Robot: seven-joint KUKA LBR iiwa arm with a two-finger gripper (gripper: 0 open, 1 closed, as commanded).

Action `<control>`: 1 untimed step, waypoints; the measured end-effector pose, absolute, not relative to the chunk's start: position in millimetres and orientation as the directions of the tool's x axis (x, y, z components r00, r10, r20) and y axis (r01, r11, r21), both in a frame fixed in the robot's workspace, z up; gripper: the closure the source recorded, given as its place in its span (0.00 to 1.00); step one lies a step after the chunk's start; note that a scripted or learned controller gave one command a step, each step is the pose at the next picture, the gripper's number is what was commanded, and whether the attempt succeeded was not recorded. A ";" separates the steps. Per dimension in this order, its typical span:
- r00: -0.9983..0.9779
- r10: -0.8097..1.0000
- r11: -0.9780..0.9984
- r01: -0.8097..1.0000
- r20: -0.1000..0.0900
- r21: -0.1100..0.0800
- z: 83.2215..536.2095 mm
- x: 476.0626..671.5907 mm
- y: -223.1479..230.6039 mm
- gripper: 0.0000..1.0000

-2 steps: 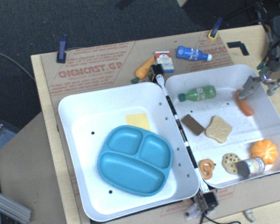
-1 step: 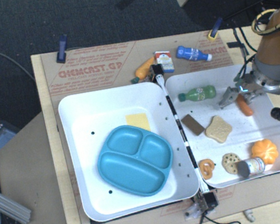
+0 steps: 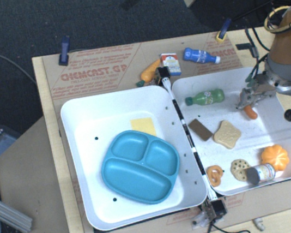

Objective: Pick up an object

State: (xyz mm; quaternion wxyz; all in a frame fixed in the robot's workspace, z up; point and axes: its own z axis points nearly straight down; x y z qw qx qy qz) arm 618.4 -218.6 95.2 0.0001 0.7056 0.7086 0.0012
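My gripper is low over the upper right part of the right bin. A small orange-red piece lies directly below it, touching or almost touching. A green bottle lies to its left. Further down the bin are a brown bar, a bread slice, a pretzel, a cookie, a small can and an orange pumpkin.
The left bin holds a blue divided plate and a yellow cheese slice. Behind the bins on the board lie a blue bottle, a small carton and an orange carrot. The arm comes in over the right edge.
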 end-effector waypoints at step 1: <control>0.003 1.000 -0.003 1.000 0.001 -0.018 83.9 663.0 -162.7 1.00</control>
